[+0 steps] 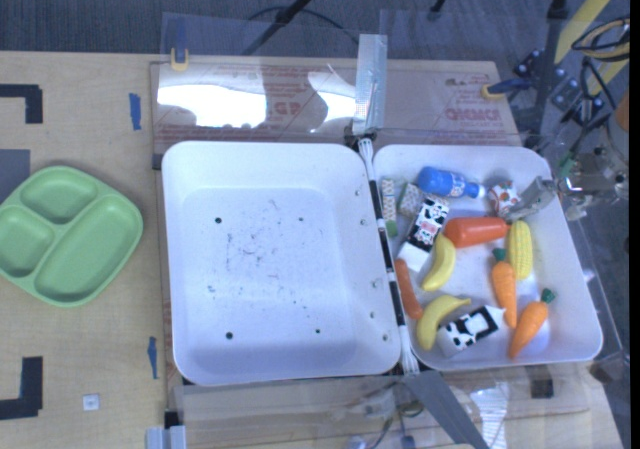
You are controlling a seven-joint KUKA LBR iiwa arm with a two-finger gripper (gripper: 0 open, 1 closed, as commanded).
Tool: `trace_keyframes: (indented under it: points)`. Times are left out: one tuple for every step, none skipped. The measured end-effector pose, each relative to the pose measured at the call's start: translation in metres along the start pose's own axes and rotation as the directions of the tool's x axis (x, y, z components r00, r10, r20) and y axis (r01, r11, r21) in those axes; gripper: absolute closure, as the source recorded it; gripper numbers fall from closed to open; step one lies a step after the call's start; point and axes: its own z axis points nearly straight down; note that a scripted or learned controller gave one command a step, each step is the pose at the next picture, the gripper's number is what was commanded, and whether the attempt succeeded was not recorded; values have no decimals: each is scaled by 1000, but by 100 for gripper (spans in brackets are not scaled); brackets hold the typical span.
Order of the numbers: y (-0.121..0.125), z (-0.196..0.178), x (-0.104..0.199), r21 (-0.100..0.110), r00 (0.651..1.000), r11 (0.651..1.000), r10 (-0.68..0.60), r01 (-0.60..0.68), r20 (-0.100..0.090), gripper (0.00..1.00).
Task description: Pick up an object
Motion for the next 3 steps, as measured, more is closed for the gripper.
trace_keyframes:
  points:
    - [-31, 122, -12, -6, 992, 992, -124, 124, -8, 0]
    - [-31, 112, -14, -7, 993, 993, -121, 121, -4, 100]
    - [4, 17, 26, -1, 1000, 1000, -30, 30, 1, 100]
